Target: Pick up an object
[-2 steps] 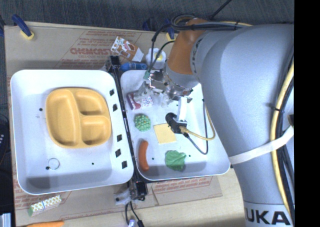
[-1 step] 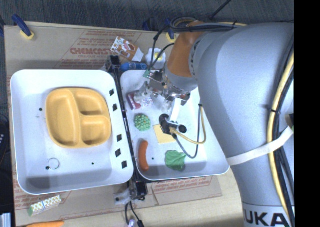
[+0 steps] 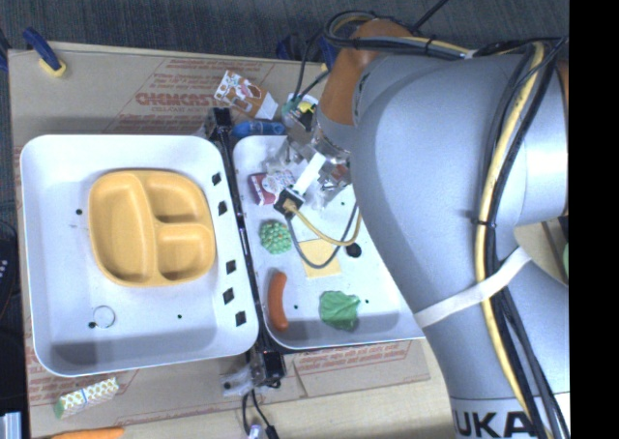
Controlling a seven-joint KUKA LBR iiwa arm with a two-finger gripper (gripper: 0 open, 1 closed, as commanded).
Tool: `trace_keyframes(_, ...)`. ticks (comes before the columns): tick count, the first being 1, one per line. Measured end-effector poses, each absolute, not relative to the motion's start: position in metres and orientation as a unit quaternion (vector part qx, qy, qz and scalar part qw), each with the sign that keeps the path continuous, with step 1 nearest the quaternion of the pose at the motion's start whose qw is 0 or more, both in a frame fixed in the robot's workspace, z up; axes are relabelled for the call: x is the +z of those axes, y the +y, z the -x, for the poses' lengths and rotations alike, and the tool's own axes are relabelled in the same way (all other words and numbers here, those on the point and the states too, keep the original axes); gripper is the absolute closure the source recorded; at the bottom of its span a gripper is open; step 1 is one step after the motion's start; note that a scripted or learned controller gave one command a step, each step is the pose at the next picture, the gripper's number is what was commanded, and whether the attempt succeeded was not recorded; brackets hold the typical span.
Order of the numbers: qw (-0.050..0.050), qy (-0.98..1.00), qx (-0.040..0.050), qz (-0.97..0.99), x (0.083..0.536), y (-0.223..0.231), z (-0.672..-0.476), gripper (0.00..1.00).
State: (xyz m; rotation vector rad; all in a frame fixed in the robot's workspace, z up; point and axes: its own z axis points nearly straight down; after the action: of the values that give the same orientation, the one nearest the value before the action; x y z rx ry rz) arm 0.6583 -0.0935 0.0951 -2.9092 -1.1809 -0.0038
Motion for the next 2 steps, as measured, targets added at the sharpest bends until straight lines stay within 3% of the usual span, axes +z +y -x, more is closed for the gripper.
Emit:
trace_keyframes(1, 0.002, -0.292, 0.0016, 0.956, 0.192, -0.04, -0.652, 0.0)
trace_keyframes(2, 0.002, -0.441, 0.0025, 0.898, 0.191, -0.01, -0.623, 0.0)
